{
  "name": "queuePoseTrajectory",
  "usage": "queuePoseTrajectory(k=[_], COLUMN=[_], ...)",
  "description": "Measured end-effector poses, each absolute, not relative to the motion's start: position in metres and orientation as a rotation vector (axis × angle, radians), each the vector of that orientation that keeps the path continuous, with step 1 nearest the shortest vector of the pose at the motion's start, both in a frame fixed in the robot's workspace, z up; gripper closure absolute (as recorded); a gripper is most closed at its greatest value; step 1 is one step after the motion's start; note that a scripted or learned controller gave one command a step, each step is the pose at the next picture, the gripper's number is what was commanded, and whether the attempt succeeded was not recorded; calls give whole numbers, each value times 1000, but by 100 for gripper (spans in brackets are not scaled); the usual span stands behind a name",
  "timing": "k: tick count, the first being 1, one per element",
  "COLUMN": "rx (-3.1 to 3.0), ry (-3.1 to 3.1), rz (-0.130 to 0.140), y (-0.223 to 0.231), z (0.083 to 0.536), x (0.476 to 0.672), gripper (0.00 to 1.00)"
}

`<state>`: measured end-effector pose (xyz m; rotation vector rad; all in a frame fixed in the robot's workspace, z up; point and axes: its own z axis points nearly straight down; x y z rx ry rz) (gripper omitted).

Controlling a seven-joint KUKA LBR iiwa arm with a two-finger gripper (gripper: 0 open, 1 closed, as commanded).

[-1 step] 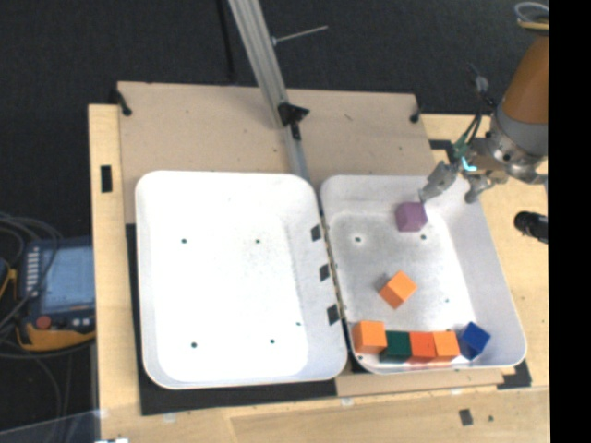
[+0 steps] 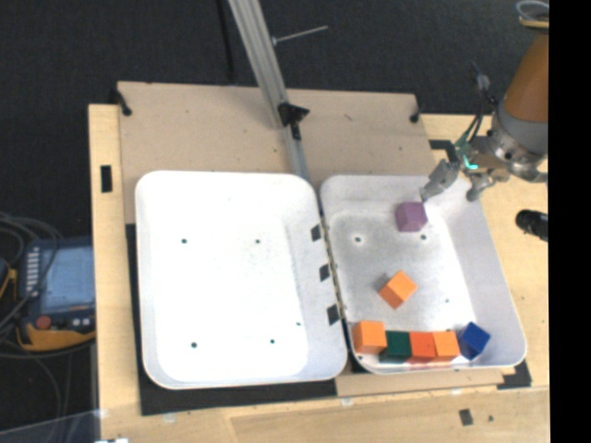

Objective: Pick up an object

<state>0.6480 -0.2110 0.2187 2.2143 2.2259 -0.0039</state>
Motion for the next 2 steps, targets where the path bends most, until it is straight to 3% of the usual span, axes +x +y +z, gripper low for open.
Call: queuePoseTrajectory(k=[2], rx=[2221], ry=[2225], rz=[-5], y=[-215], z=[97], x=[649], gripper=[0])
